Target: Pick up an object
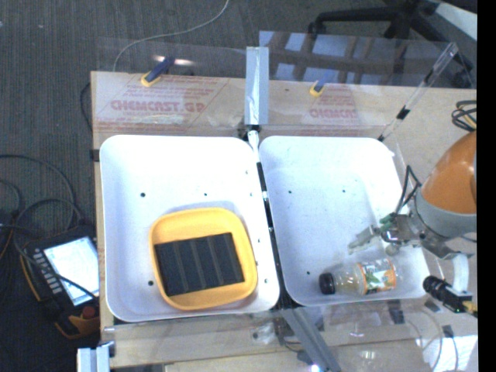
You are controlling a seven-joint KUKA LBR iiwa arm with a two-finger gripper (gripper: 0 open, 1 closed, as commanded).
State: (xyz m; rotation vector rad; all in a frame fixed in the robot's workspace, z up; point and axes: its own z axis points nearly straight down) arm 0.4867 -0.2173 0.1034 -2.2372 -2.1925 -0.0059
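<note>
Fingers (377,237) look spread, pinching nothing, low over the right shallow white bin (310,169). On your surface, the left white bin (155,161) holds a yellow plastic tray with a black ribbed insert (203,259). The clear plastic bottle with a black cap (359,279) lies on its side near the right bin's front wall, just below the fingers.

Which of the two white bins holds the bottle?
The right bin: the bottle lies on its side there. The left bin holds a yellow tray.
</note>
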